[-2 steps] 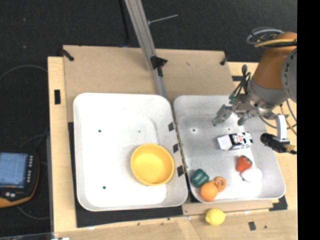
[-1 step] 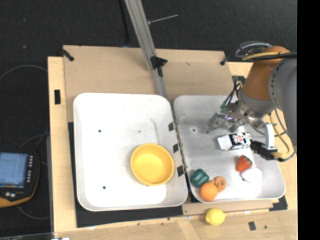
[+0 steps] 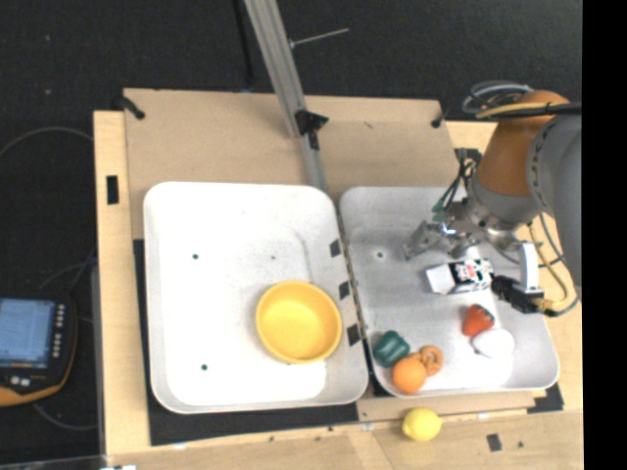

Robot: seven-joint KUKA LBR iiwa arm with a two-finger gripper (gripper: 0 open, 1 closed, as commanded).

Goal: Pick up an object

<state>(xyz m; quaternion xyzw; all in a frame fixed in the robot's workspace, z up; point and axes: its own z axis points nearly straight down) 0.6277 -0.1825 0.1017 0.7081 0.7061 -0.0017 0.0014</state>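
the arm's hand [image 3: 460, 253] hangs low over the right bin [image 3: 382, 218], whether open or closed i cannot tell, just above a small white box [image 3: 458, 276], and i'd guess a slanted descent could nudge it toward the red piece [image 3: 477, 319].

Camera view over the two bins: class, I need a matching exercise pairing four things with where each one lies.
Things:
1. yellow bowl
2. lemon
3. green object
4. gripper

Places:
A. on the bench, outside both bins
B. in the left bin
C. over the right bin, by a small white box
D. in the right bin, beside an orange

Pairs: 1-B, 2-A, 3-D, 4-C
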